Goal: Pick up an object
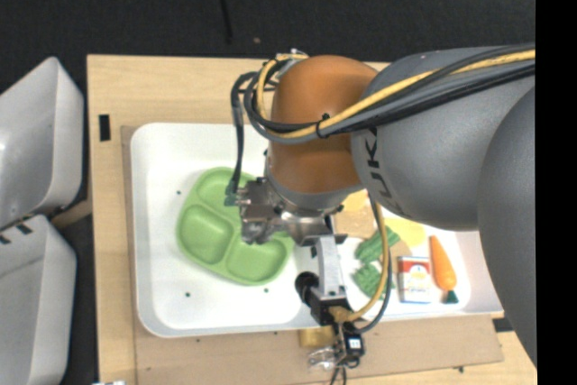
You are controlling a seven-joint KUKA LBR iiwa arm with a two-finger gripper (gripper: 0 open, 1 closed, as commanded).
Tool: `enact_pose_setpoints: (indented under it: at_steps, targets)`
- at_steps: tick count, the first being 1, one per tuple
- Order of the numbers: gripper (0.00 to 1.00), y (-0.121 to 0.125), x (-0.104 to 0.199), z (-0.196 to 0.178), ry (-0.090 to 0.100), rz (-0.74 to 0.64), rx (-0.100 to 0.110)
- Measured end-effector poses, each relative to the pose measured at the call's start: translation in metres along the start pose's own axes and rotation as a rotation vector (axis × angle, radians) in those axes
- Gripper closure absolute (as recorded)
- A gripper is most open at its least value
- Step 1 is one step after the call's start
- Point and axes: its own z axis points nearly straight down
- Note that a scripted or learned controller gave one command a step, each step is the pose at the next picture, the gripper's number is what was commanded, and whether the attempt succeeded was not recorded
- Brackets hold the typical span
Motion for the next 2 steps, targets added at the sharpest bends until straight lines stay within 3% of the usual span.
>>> enact_pose_setpoints:
  at_steps: [1, 2]
  targets:
    - [1.00, 0.0558, 0.0739, -0.1654, 0.013, -0.013, -0.032]
    - [1.00, 0.0537, 0.0699, -0.1645, 0.004, -0.010, -0.011]
